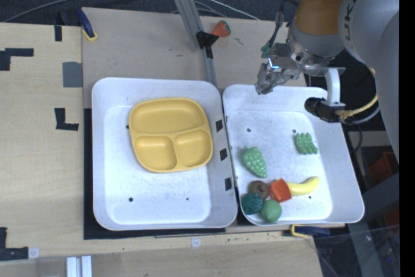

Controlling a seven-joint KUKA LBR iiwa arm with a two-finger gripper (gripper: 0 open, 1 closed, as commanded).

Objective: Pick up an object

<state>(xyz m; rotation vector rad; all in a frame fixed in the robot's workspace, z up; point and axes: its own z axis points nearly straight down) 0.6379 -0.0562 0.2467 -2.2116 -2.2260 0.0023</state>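
My gripper [265, 85] hangs over the far edge of the right bin [337, 139], with nothing seen between its fingers. In that bin lie a green grape bunch [254, 161], a small green studded block [305, 143], a yellow banana [303, 187], an orange-red block [281, 191], a brown ring [259, 189], a dark teal lump [251, 204] and a green ball [271, 211]. All of them sit toward the near half of the bin, well away from the gripper.
The left bin [110, 159] holds a yellow divided plate [171, 134]. A grey metal pole [185, 0] with a black clamp and an orange knob [222, 28] stands behind the bins. The far half of the right bin is bare.
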